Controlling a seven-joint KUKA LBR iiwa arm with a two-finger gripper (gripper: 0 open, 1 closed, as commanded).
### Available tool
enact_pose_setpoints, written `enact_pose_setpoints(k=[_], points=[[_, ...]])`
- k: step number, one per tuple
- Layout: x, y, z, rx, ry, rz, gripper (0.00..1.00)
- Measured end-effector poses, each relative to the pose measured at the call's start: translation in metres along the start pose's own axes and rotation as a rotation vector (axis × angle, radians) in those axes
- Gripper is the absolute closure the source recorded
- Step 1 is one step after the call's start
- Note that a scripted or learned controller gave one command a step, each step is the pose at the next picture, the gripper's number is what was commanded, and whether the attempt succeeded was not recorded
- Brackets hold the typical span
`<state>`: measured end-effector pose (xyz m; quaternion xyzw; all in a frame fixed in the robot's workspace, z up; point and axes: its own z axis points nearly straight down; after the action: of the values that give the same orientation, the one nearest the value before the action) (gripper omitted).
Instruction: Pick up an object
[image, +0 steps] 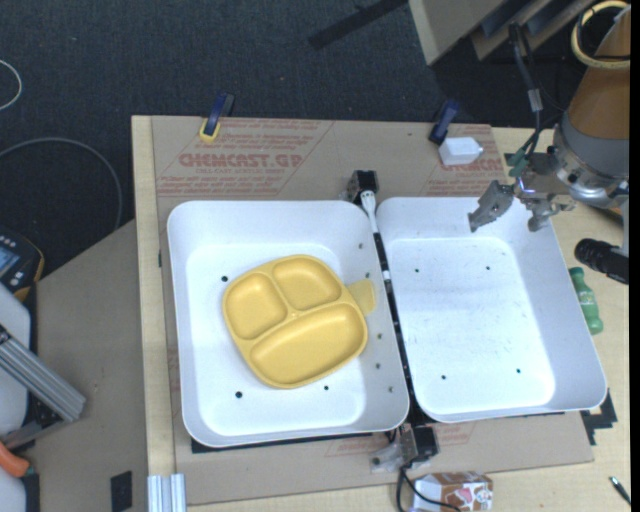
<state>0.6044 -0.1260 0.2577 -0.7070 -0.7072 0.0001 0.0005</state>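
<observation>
Grey arm enters from the right, end effector (512, 208) poised over the right bin's (480, 400) far edge, fingers spread wide, gripping nothing. Yellow divided plate (293, 320) lies flat in the left bin (200, 260). Both bins sit on a cardboard-covered surface (300, 155) over dark carpet.

A cardboard-covered tabletop (300, 150) carries two white bins side by side: the left bin (190, 300) and the right bin (560, 360). A green marker (587, 298) lies beside the right bin.

Bright even overhead light, soft shadows, slightly grainy, mostly sharp
</observation>
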Motion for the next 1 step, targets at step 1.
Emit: enact_pose_setpoints(k=[1], points=[[0.0166, -0.0583, -0.0350, 0.003, 0.002, 0.001, 0.00]])
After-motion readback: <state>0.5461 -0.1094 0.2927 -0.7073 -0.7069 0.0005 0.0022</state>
